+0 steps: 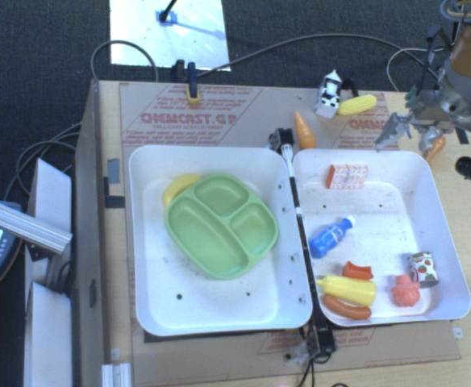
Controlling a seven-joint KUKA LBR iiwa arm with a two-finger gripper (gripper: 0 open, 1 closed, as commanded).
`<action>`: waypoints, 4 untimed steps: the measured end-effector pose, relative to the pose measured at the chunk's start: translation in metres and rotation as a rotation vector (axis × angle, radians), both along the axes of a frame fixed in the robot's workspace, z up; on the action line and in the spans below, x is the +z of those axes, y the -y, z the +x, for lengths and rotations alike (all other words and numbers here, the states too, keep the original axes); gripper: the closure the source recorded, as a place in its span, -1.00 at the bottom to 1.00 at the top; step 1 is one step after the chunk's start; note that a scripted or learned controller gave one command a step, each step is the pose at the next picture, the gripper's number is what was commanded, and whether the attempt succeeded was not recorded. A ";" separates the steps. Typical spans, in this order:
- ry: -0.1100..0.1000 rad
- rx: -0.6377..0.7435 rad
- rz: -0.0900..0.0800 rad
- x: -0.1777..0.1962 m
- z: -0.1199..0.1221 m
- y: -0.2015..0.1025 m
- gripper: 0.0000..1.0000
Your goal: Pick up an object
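the blue bottle (331,237) lies in the right bin (441,216), below and left of the gripper (413,129). the jaws' state i cannot tell. probably light, stiff, slick plastic; grasp mid-body.

Bright even light, soft shadows, slight blur
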State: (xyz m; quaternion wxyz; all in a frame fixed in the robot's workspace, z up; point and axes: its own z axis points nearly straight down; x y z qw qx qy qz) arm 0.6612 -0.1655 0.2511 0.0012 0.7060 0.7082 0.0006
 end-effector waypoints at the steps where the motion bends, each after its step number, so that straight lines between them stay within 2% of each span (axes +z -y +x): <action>1: -0.005 -0.001 0.001 -0.147 0.007 0.039 -1.00; 2: -0.001 0.001 0.001 -0.167 -0.033 -0.043 -1.00; 3: 0.000 0.001 0.000 -0.166 0.008 -0.032 -1.00; 4: -0.001 0.002 0.002 -0.166 0.008 -0.071 -1.00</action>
